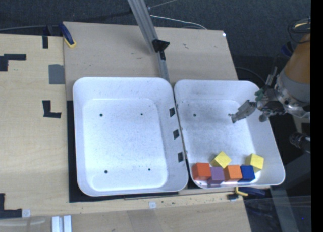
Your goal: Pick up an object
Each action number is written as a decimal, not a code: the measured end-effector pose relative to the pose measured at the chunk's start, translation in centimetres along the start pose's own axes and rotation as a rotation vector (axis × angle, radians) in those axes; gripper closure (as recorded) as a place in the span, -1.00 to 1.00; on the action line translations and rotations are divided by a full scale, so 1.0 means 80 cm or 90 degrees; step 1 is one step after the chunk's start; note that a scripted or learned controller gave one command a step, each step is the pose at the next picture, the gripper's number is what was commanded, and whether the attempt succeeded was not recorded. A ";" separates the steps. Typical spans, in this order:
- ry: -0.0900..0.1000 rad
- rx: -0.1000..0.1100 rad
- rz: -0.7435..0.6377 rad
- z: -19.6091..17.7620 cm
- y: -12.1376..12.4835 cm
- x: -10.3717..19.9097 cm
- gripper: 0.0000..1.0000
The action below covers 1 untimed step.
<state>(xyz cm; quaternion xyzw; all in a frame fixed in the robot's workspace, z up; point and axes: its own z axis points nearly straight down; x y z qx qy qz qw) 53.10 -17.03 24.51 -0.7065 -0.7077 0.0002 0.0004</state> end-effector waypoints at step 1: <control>-0.001 0.002 0.003 0.024 -0.037 -0.034 -1.00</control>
